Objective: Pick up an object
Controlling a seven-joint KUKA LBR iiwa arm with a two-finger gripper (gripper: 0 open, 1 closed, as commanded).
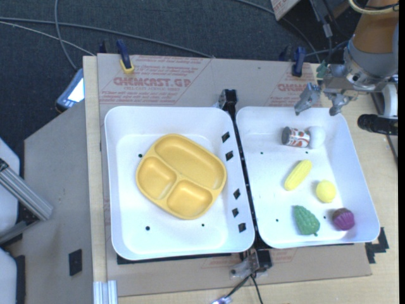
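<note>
Nearest the camera, at the front edge of the right bin (358, 170), a green leafy vegetable (306, 220) is seen beside a purple fruit (343, 218), the latter lying in the front right corner. From the claw outward, the scene is described as follows. The gripper (321, 104) is held above the back edge of the right bin, toward its back right corner, with its two fingers spread apart and nothing between them; it is carried by the grey arm (374, 33) with its orange band, which enters from the right. Just in front of the gripper, inside the bin near the back edge, a small can (296, 137) with a red and white label is laid on its side, with a white object touching its right end. Toward the middle of the bin a yellow corn cob (297, 175) is placed at a slant, and a yellow lemon (325, 191) is found just to its right, near the right wall. All five coloured items are separated from the gripper. The left bin (120, 170) is set edge to edge with the right one, a row of black clips being visible along the shared edge. A yellow compartment tray (181, 176), divided into three sections, is placed in the middle of the left bin. Both bins are borne by a board (164, 75) printed with red lettering, which is fastened along its back edge by two blue clamps (124, 57).
</note>
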